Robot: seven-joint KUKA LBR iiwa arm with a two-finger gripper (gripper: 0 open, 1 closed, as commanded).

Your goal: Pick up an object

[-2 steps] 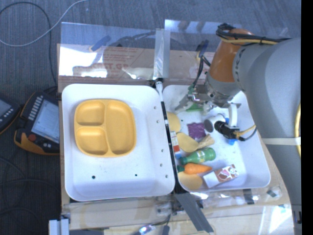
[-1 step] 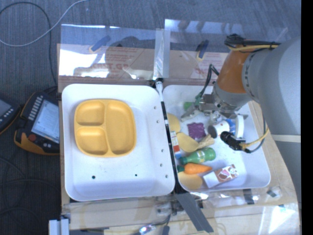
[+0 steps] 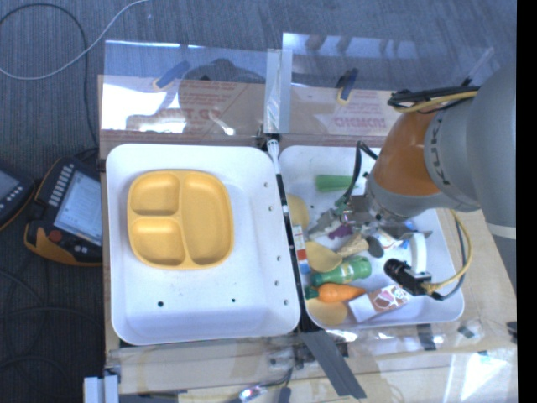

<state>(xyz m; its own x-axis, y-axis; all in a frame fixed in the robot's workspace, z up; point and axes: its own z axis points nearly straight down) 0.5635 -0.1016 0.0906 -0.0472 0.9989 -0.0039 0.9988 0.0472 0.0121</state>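
Observation:
The right bin (image 3: 445, 309) holds a heap of small objects: a green cylinder (image 3: 335, 181), a green bottle (image 3: 348, 269), an orange carrot (image 3: 340, 292), a yellow piece (image 3: 321, 255), and a white packet with red print (image 3: 384, 301). My gripper (image 3: 354, 226) reaches down from the orange-banded wrist (image 3: 404, 162) into the middle of this heap, over a purple and silver clutter (image 3: 337, 225). The fingers are lost among the objects.
The left bin (image 3: 134, 300) carries a yellow divided plate (image 3: 180, 217). Clear plastic walls (image 3: 273, 91) stand behind both bins. A teach pendant (image 3: 65, 211) lies on the floor to the left. The grey arm (image 3: 495, 141) covers the right bin's far corner.

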